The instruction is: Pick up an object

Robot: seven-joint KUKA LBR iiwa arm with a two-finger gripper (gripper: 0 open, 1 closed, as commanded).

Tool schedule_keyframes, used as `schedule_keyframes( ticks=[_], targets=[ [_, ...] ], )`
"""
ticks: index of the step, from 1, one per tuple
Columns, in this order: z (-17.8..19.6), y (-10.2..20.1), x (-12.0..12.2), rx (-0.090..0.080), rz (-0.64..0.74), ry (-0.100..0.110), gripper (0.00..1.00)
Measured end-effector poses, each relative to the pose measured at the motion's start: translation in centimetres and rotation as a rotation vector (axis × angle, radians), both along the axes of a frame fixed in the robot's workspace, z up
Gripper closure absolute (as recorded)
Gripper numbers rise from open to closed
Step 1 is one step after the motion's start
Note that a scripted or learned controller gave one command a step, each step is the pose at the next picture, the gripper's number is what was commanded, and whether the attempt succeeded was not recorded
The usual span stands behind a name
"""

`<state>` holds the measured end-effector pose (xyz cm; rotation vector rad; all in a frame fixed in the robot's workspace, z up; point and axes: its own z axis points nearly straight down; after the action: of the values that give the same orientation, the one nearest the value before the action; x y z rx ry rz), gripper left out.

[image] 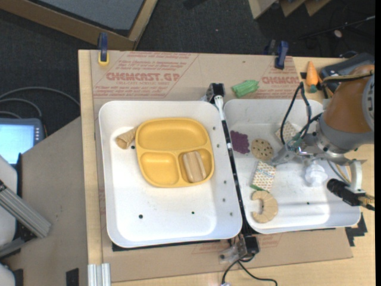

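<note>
i see the gripper [284,155] low in the right bin [309,216], near its middle. whether it is apart or together, i cannot tell. nearest target: patterned square [264,174], just toward the bin's left wall and front edge from the tool; round cookie [260,148] lies beside it.

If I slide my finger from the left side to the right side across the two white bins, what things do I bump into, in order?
Tan roll → yellow divided plate → tan block in the plate's lower right compartment → purple piece → round brown cookie → end effector → clear crumpled thing.
</note>
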<state>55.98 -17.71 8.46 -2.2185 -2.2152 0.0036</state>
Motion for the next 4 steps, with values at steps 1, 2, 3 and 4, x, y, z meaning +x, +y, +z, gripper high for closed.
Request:
schedule_keyframes(
  ticks=[1,2,3,4],
  targets=[
    [0.0,6.5,2.3,-0.003,0.007,-0.008,0.0],
    [0.0,7.9,3.5,-0.004,0.003,-0.009,0.0],
    [1.3,7.7,9.5,-0.004,0.003,-0.013,0.0],
    [-0.1,6.7,3.7,-0.002,-0.001,0.0,0.0]
  ],
)
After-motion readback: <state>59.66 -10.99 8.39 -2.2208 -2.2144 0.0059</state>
